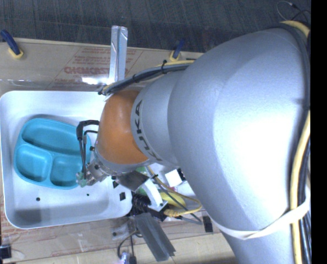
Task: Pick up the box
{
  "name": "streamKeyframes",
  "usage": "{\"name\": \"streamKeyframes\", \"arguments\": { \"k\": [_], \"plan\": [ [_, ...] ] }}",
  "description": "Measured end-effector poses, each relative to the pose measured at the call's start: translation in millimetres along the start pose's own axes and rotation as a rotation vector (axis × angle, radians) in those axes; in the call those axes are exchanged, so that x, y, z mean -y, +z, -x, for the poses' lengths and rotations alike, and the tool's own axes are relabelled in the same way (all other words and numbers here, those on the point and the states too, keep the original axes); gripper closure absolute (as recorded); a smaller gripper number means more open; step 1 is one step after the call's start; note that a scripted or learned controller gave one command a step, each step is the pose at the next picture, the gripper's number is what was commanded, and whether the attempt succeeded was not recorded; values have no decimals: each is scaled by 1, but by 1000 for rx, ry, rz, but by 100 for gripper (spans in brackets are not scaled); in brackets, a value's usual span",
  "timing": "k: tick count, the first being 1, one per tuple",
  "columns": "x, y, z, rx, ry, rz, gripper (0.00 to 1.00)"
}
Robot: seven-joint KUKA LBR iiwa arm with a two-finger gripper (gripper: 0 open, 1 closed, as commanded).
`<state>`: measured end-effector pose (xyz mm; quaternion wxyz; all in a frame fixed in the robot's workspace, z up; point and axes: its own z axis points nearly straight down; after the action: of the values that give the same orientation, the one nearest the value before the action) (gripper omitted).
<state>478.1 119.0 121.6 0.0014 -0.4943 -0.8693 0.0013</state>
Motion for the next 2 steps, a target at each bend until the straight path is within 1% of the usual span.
{"name": "streamKeyframes", "arguments": {
  "k": [1, 2],
  "plan": [
    [0, 0, 0, 0, 1, 0, 0],
    [12, 31, 14, -1, 18, -2, 0]
  ]
}}
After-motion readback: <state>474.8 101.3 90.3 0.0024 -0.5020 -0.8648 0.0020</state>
